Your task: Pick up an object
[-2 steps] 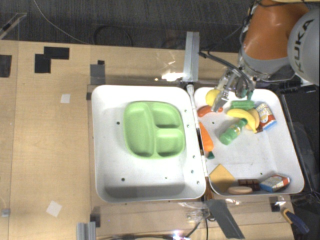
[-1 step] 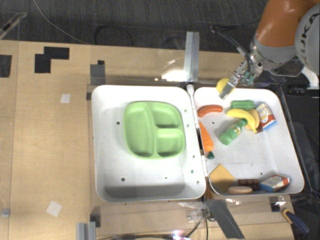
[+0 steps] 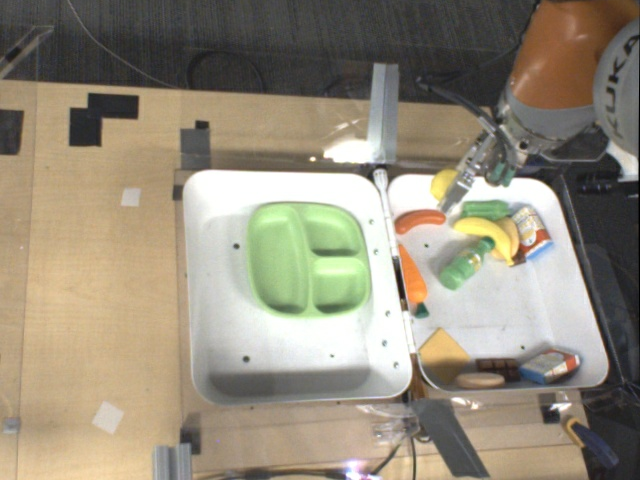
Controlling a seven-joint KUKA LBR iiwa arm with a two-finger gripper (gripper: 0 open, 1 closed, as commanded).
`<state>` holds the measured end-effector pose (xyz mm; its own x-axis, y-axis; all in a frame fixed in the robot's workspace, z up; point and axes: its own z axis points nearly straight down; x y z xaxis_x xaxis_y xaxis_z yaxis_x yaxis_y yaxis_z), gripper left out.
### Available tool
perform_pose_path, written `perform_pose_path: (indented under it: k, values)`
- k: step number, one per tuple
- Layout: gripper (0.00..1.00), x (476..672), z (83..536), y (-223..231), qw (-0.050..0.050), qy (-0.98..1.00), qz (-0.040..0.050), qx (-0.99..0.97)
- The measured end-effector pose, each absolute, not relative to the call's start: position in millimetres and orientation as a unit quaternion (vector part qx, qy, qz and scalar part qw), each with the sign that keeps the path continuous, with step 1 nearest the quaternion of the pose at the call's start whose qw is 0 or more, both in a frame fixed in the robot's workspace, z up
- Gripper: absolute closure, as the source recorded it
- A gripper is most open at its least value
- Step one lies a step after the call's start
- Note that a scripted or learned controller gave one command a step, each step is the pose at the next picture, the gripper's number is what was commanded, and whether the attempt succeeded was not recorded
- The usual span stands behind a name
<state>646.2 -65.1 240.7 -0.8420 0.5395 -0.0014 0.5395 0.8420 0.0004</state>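
One green tray (image 3: 305, 258), one banana (image 3: 488, 232), one carrot (image 3: 412, 278); claw (image 3: 455, 196) state unclear.

A pale wooden bench (image 3: 90, 298) carries black square marks (image 3: 100, 116). Behind it lies dark grey floor (image 3: 250, 18), crossed by a thin cable (image 3: 120, 53).
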Motion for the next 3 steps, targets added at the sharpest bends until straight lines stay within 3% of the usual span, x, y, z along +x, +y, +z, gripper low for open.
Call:
perform_pose_path:
  k: [1, 2, 3]
  values:
    - [1.00, 642.9, 274.3, -75.3, 0.003, 0.956, 0.0006, 0.293]
    - [1.00, 656.7, 288.1, -47.8, 0.002, 0.952, 0.0010, 0.307]
    - [1.00, 649.8, 239.7, -70.1, 0.000, 0.967, -0.0001, 0.256]
